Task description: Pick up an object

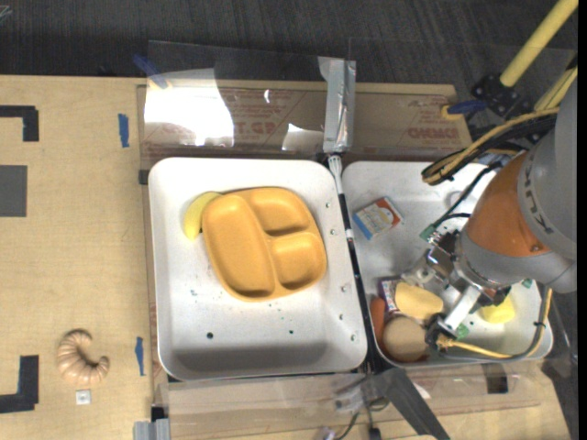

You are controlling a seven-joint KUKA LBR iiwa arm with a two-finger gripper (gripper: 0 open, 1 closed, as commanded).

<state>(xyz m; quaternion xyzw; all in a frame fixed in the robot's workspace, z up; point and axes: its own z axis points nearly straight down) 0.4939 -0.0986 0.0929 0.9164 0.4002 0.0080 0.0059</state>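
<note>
The arm reaches down into the right bin to grab something.

The claw [447,324] sits low among the pile in the right bin [404,186], just beside a yellow lump [417,301] and a brown ball [404,339], so it can grab one. I cannot tell if the claw is apart or together. The orange tray [261,241] lies in the left bin [174,246], well apart from it.

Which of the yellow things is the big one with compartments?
The orange-yellow divided tray in the left bin. The yellow pieces beside the gripper in the right bin are small and plain.
</note>
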